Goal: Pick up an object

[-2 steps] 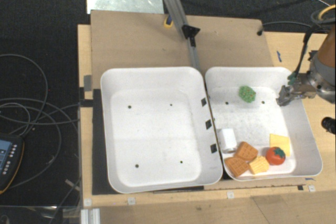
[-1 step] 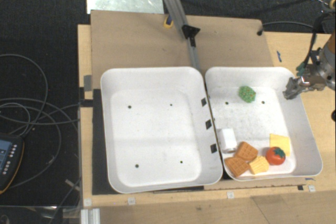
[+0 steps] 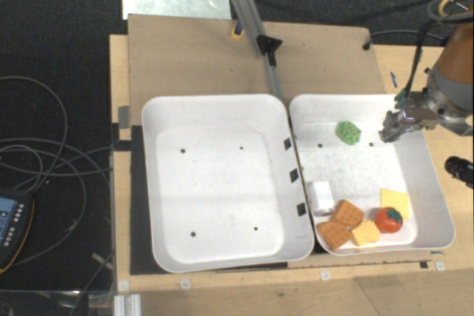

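A: What can be said of the gripper (image 3: 391,128)?

B: It is seen at the right side, above the far right edge of the right bin (image 3: 429,166). The fingertips are small and dark, so whether they are apart or together cannot be told. Nothing is seen between them.

A: And the arm (image 3: 453,78) behind it?

B: Only the wrist part is shown; the rest is cut off by the right border.

A: Where are the objects found?

B: All are kept in the right bin. A green lumpy object (image 3: 348,132) is placed in the far half, near the gripper but apart from it. At the near edge a group is gathered: a white block (image 3: 322,196), two brown waffle-like pieces (image 3: 341,223), a small yellow-orange piece (image 3: 366,232), a red tomato-like object (image 3: 389,219) and a yellow wedge (image 3: 395,200). Several of them are touching; their exact kinds are hard to make out.

A: And the left bin (image 3: 215,181)?

B: Only small dark dots are seen on its floor
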`<state>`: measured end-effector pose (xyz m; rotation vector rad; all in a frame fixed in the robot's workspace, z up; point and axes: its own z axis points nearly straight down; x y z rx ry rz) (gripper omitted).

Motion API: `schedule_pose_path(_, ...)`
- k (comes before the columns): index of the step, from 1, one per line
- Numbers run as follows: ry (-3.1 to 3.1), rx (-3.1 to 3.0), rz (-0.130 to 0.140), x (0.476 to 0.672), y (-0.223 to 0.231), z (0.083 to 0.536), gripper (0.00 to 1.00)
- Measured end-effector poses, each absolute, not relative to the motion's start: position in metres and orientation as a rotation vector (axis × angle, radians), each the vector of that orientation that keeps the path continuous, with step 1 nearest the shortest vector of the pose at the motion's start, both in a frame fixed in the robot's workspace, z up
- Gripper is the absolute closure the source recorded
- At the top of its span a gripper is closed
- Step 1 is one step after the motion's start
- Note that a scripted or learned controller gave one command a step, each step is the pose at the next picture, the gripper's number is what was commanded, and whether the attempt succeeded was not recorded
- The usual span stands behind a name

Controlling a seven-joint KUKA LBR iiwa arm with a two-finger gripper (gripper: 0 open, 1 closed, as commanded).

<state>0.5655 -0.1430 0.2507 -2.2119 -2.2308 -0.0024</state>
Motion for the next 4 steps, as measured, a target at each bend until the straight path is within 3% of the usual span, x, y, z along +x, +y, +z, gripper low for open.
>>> schedule_pose_path(3, -2.232, -2.210, -0.004, 0.575, 0.018, 0.246, 1.00)
schedule_pose_path(4, -2.233, -2.207, -0.004, 0.567, 0.081, 0.243, 1.00)
